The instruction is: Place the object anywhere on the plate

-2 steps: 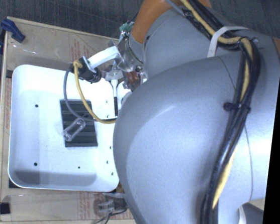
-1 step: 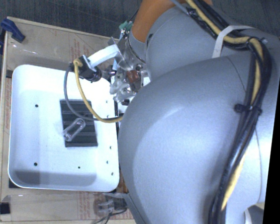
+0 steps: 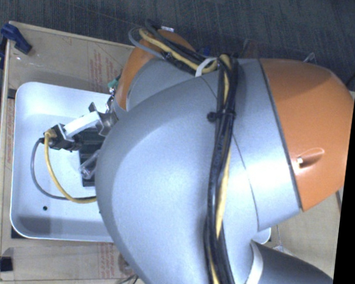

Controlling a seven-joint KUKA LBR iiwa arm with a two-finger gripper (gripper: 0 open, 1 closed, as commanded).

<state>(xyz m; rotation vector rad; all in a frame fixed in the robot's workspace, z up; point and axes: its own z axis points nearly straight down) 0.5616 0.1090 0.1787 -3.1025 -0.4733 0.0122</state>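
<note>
- A large grey arm (image 3: 180, 171) reaches in from the right and takes up most of the view, with its bulky rounded joint close to the camera.
- A wide orange band (image 3: 308, 122) wraps the arm at the upper right, and a second patch of orange shows behind the joint near the top.
- A bundle of black and yellow cables (image 3: 218, 175) runs down the arm's grey shell from top to bottom.
- The arm's far end bends down into the left white bin (image 3: 22, 151), where the gripper (image 3: 90, 159) sits low over the bin's right half.
- The gripper is seen partly from behind and is dark against the arm, so I cannot tell whether it is released, clenched or grasping anything.
- The arm covers the right bin and the right part of the left bin, so I cannot tell where the object and the plate lie, or which way the object points.
- A small dark speck (image 3: 45, 207) lies on the bin floor near its lower left.
- The bin rests on a pale brown bench (image 3: 66, 54), with a blue clamp (image 3: 14, 36) at the bench's upper left corner.
</note>
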